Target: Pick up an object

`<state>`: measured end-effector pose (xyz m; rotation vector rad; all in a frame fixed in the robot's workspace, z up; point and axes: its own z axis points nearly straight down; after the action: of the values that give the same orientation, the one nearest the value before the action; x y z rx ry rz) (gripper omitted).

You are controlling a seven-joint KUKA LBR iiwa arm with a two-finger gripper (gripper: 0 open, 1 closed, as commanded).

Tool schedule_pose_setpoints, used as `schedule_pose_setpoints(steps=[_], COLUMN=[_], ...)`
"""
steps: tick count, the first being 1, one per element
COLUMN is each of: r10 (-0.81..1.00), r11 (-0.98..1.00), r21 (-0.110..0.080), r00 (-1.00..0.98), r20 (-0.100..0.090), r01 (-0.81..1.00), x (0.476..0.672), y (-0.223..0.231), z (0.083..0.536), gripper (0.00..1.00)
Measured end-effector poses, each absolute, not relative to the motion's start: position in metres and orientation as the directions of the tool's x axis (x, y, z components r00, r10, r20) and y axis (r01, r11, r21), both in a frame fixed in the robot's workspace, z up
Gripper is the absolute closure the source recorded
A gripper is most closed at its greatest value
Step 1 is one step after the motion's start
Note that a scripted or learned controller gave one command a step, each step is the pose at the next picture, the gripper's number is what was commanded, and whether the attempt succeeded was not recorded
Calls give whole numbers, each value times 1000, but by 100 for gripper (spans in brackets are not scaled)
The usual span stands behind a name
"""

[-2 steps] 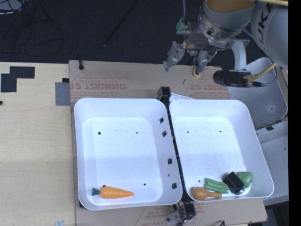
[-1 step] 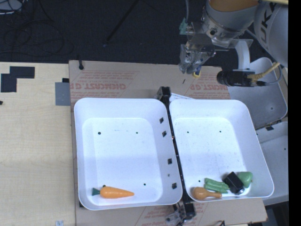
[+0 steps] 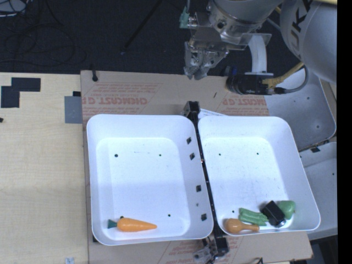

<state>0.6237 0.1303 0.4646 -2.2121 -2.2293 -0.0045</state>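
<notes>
**Gripper hanging above the far edge, toys lying in both bins**

Hovering over the cardboard sheet (image 3: 165, 95) behind the two bins, just beyond the point where their far rims meet: the gripper (image 3: 199, 70), pointing down from the grey arm (image 3: 242, 7) reaching in from the right. Carrying nothing between the fingertips; fingers looking drawn close together at the tips, though too blurred and dark to judge the gap with certainty. Staying well apart from every object below.

Lying in the left bin (image 3: 93, 164), near its front left corner: a toy carrot (image 3: 133, 224), orange body with a small green top, resting on its side with the green end pointing left and the tip pointing right. Sitting alone there, close to the front wall.

Gathering in the front right corner of the right bin (image 3: 294, 147): four small things packed together. Resting nearest the divider, an orange pear-shaped toy (image 3: 240, 226) with its narrow end pointing right. Lying just beside and slightly behind it, a green ridged toy vegetable (image 3: 252, 216). Leaning against that, a small black block (image 3: 273, 213), tilted. Peeking out behind the block toward the right wall, a paler green rounded toy (image 3: 287, 207).

Supporting everything: a light wooden tabletop (image 3: 38, 169), bearing a few dark patches at the left.
</notes>
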Motion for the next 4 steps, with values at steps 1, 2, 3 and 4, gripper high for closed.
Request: schedule_pose_setpoints(steps=[1, 2, 3, 4], r10=[1000, 1000, 1000, 1000], r11=[-4, 7, 5, -4], r21=[-10, 10, -13, -1], r00=[4, -7, -5, 4], r20=[-1, 2, -4, 0], r01=[1000, 1000, 1000, 1000], x=[541, 606, 644, 573], y=[58, 143, 159, 113], z=[430, 544, 438, 489], gripper=[100, 100, 100, 100])
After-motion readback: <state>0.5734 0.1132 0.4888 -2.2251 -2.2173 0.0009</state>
